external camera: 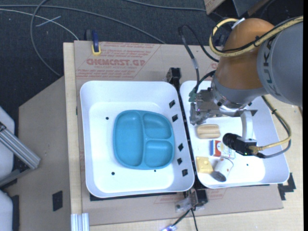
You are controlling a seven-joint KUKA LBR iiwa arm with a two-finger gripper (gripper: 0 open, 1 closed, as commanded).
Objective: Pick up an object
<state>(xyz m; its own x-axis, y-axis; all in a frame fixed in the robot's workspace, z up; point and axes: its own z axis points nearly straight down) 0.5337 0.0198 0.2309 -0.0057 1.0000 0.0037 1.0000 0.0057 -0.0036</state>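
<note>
In the right bin [274,174], nearest the camera, a yellow block [204,165] lay beside a red-and-white pack [219,149], with a tan block [208,131] just beyond them. The end effector [200,110] hung above the tan block; whether it gripped anything could not be told. The left bin [91,129] held a blue divided plate [143,139].

one camera sits fixed above the table [125,57], looking down at a slant so that the far edge lies toward the top of the frame and the near edge toward the bottom. it stands back far enough to take in both white bins whole, the left bin [91,129] and the right bin [269,167] side by side, with dark floor [38,42] and cables beyond. the arm [250,57] comes in from the right and looms large, close under the lens.
</note>
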